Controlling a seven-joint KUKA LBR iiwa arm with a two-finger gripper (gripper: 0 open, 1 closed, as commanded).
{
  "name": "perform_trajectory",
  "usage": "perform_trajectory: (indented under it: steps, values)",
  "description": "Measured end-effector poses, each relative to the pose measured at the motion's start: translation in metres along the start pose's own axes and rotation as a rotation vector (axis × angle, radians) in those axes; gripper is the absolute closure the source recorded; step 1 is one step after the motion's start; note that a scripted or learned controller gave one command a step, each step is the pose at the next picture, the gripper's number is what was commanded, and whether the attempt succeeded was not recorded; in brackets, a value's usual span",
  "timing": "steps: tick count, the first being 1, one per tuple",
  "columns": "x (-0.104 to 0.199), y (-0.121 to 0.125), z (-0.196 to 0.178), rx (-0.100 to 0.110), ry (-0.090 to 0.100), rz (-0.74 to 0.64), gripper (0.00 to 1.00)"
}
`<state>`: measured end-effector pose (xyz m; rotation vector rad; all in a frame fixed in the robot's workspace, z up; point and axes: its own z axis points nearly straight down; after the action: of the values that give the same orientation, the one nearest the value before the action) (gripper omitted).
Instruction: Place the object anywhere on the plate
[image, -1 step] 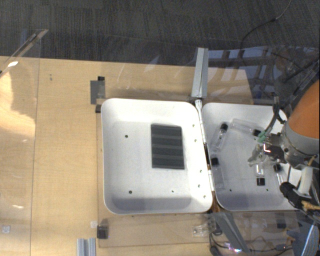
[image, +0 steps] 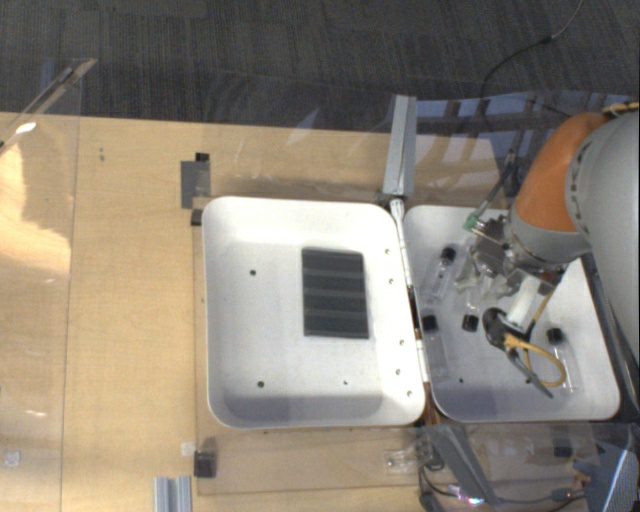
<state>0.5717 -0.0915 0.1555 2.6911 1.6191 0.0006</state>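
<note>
Camera view puts the gripper low over the far half of the right bin, hanging from the arm that comes in from the right. Its tip is a tangle of pale and clear parts against the white floor, so we cannot tell whether it is released or clenched, and we can make out nothing held in it. A yellow cable loops down just near of it.

The one sizeable task thing we can name is the dark ribbed slab, lying flat around the middle of the left bin, well clear of all four walls. Its long axis runs near to far and its ribs run left to right. We take it for the plate, though that is a judgement. A few small dark bits sit on the right bin's floor just near of the gripper. They are too small for us to say whether one is the object or all are only fittings of the bin.

What the coming move turns on is this: the slab lies to the left of the gripper, across the two walls where the bins meet, at much the same near-far depth. We judge a mostly leftward carry would reach it, provided something is first secured.
</note>
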Motion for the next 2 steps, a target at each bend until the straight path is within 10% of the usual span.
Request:
perform_trajectory:
  steps: [1,2]
  values:
    - [0.065,-0.013,-0.03,-0.004,0.002,-0.368,1.0]
    - [0.136,-0.009,-0.029,-0.001,0.002,-0.097,1.0]
